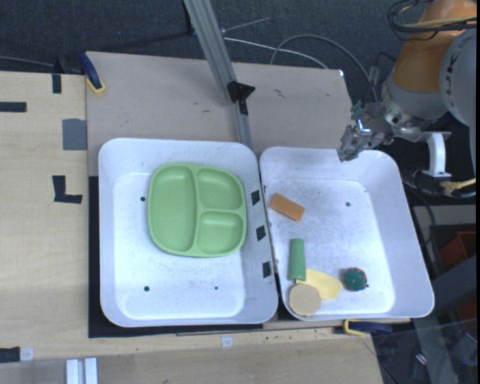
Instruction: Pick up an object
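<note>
The hand [352,146] hangs over the right bin's [384,214] far right corner; can't tell how it's set. In that bin: orange block [287,206] near the left wall, green cylinder [296,259], yellow piece [323,283], tan disc [305,299] and red-green ball [354,278] along the near edge. The green plate [198,210] fills the left bin [120,238].

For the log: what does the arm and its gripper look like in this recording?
The arm is a rounded grey body with a broad orange section near the top right of the camera view. It narrows into a grey and silver wrist. The gripper at its end is small, dark and metallic. Thin black cables loop around the arm's upper part.
</note>
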Controlling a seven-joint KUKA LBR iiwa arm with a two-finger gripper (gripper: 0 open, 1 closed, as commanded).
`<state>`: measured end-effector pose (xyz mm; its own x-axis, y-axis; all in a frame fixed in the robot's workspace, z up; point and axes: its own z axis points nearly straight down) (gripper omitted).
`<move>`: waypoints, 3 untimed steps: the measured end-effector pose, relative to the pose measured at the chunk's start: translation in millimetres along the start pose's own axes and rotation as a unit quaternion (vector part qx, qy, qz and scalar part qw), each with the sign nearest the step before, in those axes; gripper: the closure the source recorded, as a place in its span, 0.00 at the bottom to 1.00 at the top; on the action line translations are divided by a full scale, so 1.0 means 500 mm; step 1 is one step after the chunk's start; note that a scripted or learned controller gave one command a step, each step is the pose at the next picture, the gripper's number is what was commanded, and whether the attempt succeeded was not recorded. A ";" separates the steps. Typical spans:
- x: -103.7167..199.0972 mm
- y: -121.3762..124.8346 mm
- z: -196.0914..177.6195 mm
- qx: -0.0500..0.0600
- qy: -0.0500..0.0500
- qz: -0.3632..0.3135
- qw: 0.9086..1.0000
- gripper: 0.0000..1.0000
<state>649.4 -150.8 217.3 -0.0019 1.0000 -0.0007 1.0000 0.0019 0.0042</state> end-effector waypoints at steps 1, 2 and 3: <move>0.090 -0.001 -0.012 0.002 0.001 -0.002 1.000 1.00; 0.197 -0.017 0.006 0.004 0.001 -0.002 1.000 1.00; 0.326 -0.027 -0.004 0.003 0.002 -0.003 1.000 1.00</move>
<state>635.4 12.0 219.1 -0.0082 1.0000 0.0025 1.0000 0.0082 -0.0022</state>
